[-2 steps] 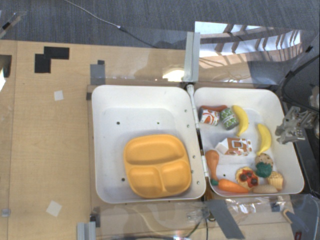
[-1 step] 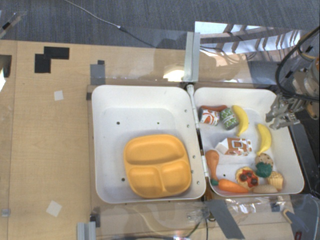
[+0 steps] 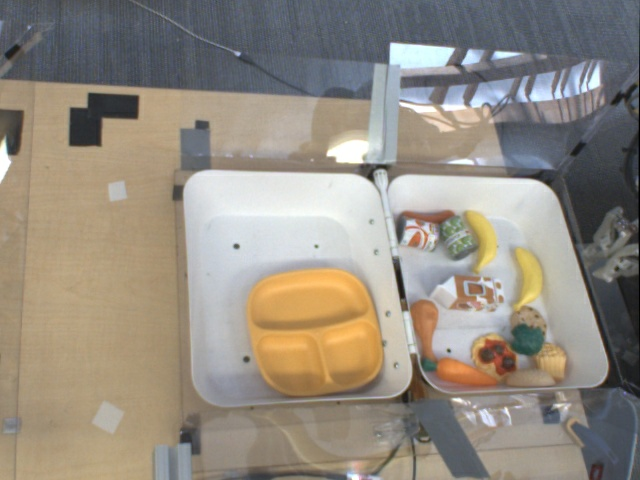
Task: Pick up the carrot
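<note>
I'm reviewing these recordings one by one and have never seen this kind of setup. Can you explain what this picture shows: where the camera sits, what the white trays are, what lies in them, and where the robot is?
The one camera is fixed above a wooden bench, looking down at a slant. Two shallow white bins sit side by side. The left bin holds a yellow divided plate. The right bin holds toy food: two bananas, a carrot near the front edge, a small pizza, packets and other pieces. The robot is an arm that reaches in from the right; at the right edge, beside the right bin, a pale metal part shows, probably its gripper, too cut off to read. It is outside the bin, and the carrot lies untouched, so the pick-up has not happened.
</note>
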You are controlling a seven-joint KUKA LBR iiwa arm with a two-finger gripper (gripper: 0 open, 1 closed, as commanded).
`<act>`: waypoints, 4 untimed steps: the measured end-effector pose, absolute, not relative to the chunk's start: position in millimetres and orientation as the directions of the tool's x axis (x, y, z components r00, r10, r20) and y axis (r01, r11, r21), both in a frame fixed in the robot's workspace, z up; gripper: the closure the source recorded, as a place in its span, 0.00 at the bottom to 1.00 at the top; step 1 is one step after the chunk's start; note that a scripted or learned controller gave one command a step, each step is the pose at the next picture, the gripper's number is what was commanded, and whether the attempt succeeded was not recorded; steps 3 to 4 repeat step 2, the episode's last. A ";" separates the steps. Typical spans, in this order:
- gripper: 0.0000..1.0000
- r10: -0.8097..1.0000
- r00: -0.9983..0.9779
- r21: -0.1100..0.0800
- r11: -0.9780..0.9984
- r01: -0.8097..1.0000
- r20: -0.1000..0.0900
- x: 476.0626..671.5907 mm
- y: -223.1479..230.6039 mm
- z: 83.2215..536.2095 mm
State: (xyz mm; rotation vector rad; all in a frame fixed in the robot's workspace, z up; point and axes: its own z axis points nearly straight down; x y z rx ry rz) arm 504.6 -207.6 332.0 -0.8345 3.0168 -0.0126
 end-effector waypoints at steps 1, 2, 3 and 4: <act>1.00 -0.790 -0.613 -0.008 0.613 -0.790 -0.006 563.6 -204.6 314.4; 1.00 -0.959 -0.283 -0.006 0.283 -0.959 -0.002 511.5 -205.5 283.5; 1.00 -0.959 -0.283 -0.006 0.283 -0.959 -0.002 511.5 -205.5 283.5; 1.00 -0.959 -0.283 -0.006 0.283 -0.959 -0.002 511.5 -205.5 283.5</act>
